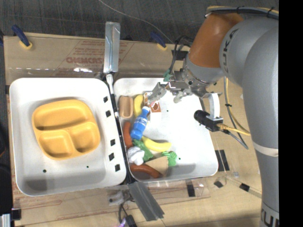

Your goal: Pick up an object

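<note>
The right bin [199, 145] holds a heap of toy items along its left side: a blue bottle [139, 126], a yellow banana [156, 144], a tan bread-like piece [125, 106], a yellow item [138, 104], a brown sausage [144, 170], a green piece [171, 158] and a white lump [135, 152]. My gripper [166, 92] hangs over the bin's upper middle, just right of the yellow item and above the bottle. Its fingers [155, 94] are spread apart with nothing between them.
The left bin [23, 174] holds a yellow divided tray [65, 128]. A metal divider [111, 46] stands between the bins at the back. The arm's grey body [251, 79] fills the right side, with cables trailing by the right bin's edge.
</note>
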Controlling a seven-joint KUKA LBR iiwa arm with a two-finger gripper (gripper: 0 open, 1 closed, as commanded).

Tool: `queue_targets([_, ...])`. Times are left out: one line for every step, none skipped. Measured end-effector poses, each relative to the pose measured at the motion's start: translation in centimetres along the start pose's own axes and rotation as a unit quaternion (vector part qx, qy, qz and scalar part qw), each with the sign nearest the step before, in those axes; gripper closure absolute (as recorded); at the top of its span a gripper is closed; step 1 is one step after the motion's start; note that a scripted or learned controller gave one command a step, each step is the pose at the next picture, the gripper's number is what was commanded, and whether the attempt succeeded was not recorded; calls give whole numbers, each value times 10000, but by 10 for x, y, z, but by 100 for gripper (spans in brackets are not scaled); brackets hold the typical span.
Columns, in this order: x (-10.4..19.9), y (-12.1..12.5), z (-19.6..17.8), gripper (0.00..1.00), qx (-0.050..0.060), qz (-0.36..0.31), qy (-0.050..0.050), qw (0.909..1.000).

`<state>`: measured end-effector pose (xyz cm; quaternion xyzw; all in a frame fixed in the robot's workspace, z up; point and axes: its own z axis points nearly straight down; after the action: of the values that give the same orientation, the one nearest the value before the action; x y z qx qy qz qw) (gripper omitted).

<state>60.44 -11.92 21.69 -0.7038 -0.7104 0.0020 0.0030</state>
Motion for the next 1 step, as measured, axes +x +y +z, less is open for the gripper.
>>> queue_targets([-6,28,117,0,-24,-757,-8,9971])
